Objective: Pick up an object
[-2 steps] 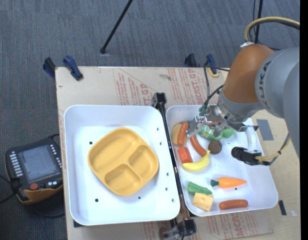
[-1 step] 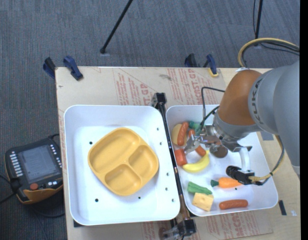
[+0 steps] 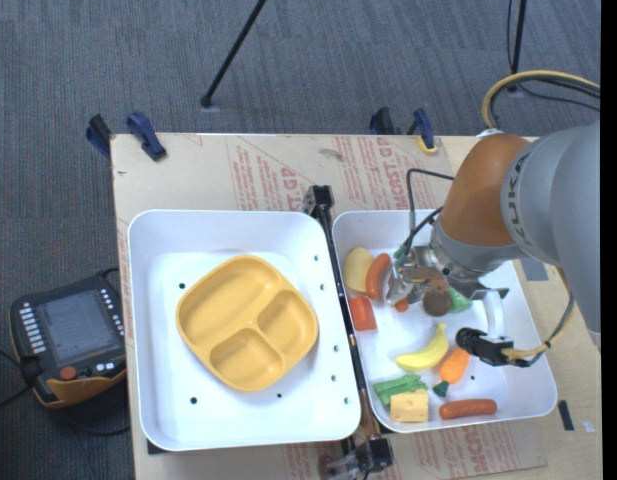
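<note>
The pincer (image 3: pixel 416 286) is hovering in the right bin (image 3: pixel 536 353), its state unreadable; the red sausage (image 3: pixel 377 276) is lying just left, long axis near-vertical.

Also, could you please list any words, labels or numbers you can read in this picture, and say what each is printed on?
Red printing on the bench board: runs upside down from this camera and is too blurred to read with confidence.
Handheld control pendant: its screen and buttons are too small to read.
Yellow divided plate and white bins: no text visible.
</note>
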Tool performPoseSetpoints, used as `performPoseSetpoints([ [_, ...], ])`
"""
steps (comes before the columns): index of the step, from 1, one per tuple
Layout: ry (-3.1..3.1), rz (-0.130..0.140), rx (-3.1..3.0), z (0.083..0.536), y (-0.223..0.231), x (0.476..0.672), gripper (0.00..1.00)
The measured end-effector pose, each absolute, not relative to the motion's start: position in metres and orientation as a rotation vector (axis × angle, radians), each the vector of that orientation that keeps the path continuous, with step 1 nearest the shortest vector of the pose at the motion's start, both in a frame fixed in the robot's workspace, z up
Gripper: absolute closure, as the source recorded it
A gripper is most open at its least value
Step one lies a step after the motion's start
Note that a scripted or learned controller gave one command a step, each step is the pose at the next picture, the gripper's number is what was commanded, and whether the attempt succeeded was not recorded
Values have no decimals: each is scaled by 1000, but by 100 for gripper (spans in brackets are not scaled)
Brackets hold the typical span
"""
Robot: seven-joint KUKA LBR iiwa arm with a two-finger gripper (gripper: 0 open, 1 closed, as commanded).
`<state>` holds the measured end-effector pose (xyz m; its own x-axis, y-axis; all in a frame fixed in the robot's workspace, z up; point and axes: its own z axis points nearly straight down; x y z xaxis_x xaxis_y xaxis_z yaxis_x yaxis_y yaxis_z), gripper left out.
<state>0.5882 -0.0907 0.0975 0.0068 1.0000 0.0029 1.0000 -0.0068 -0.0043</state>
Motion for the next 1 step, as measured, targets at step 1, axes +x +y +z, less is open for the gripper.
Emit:
performPoseSetpoints([
  [1, -2222, -1, -2221, 245, -70, 552, 100],
])
